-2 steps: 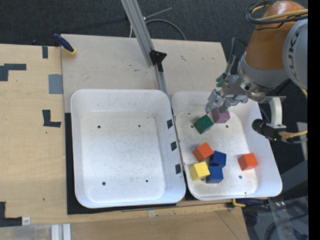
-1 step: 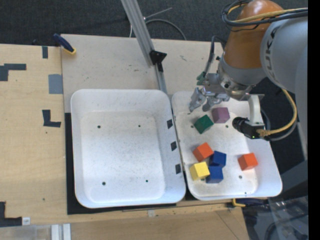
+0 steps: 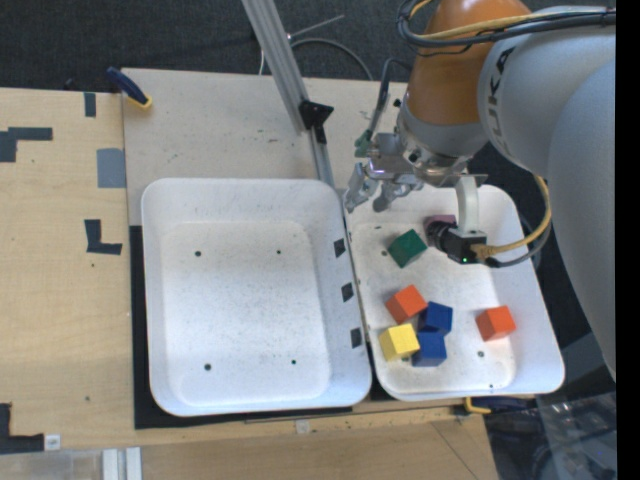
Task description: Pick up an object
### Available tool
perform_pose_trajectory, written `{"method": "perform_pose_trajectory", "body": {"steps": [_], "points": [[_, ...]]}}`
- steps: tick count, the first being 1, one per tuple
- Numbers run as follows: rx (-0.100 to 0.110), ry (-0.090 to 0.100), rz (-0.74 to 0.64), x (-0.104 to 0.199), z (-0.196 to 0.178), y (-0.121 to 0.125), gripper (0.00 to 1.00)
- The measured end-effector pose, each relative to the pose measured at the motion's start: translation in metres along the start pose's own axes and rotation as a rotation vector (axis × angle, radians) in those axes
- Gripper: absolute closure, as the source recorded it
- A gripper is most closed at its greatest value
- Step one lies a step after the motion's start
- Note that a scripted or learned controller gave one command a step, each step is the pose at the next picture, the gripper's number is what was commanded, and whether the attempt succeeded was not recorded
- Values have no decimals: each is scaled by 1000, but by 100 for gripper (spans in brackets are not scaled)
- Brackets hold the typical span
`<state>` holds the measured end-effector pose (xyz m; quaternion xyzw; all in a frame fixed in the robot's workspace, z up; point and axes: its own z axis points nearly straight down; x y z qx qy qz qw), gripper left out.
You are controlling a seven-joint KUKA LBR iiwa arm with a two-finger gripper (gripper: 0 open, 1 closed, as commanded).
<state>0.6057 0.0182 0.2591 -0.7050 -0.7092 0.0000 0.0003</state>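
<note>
Approach step: jaws (image 3: 378,190) over right bin's (image 3: 530,363) far-left corner, grip state can't tell, nothing visibly held; next, descend onto green block (image 3: 406,248) nearby.

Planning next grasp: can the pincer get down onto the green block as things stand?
Probably yes: the green block lies alone in the right bin, apart from the other blocks, with the pincer just beside it.

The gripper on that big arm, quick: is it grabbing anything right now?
Gripper: open, with nothing between its fingers, above the far left corner of the right bin; the green block lies apart from it.
</note>
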Motion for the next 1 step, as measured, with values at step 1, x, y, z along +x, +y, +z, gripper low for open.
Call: {"method": "perform_pose_trajectory", "body": {"steps": [1], "points": [[0, 0, -1, 54, 0, 13, 100]]}}
